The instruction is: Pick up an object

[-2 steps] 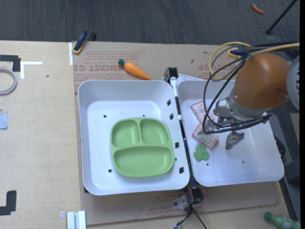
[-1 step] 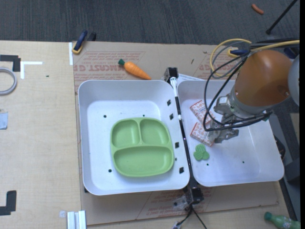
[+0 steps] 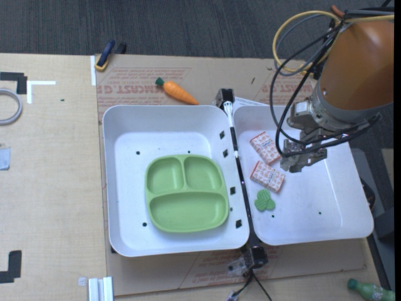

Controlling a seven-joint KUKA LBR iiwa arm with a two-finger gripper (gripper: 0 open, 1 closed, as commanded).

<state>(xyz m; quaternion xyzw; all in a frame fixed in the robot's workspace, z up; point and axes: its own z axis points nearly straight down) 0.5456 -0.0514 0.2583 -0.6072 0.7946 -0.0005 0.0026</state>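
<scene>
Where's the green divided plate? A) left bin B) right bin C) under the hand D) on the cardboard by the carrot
A: the green plate lies flat in the left bin, while the hand hangs over the right bin.

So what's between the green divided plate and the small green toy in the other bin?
In the camera view, just the bins' adjoining white walls separate the green divided plate from the small green toy.
</scene>
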